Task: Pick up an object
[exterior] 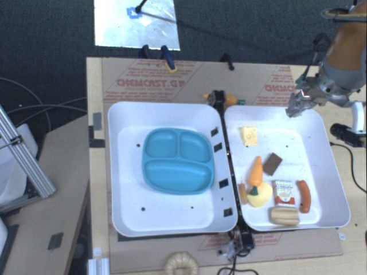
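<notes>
The right bin (321,153) holds a yellow cheese slice (249,136), an orange carrot (256,171), a brown block (272,164), a yellow pear-like fruit (259,195), a red and white carton (284,192), a red sausage (304,195) and a bread roll (284,215). My gripper (298,103) hangs above the far right corner of that bin, apart from all of them. Nothing shows between its fingers.
The left bin (123,153) holds a blue divided plate (176,160). Black clips join the two bins along the middle. A small orange item (229,100) lies beyond the bins' far edge. A metal frame (23,159) stands at the left.
</notes>
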{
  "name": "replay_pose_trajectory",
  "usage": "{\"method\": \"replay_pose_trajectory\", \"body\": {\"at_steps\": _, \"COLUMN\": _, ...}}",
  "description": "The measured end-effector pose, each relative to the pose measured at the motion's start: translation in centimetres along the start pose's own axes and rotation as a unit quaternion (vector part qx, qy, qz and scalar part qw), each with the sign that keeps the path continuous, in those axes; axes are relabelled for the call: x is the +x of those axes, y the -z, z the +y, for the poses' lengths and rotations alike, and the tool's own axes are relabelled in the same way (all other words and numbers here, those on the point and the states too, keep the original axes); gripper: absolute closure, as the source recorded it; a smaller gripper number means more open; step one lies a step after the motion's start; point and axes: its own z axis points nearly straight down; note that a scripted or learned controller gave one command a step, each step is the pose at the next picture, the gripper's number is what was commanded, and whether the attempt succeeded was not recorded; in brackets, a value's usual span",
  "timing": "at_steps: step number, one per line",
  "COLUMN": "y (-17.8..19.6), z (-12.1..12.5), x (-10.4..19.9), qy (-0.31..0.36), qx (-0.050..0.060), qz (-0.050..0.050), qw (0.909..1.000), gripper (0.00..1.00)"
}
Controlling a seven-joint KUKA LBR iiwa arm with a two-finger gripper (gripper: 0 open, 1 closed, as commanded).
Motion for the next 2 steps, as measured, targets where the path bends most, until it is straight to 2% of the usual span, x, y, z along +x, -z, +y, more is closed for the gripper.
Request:
{"method": "replay_pose_trajectory", "body": {"at_steps": 1, "y": 0.7, "z": 0.1, "x": 0.0, "qy": 0.000, "qx": 0.000, "qz": 0.000, "qw": 1.0000, "gripper": 1.00}}
{"method": "replay_pose_trajectory", "body": {"at_steps": 2, "y": -0.3, "z": -1.9, "x": 4.7, "qy": 0.000, "qx": 0.002, "qz": 0.000, "qw": 1.0000, "gripper": 1.00}}
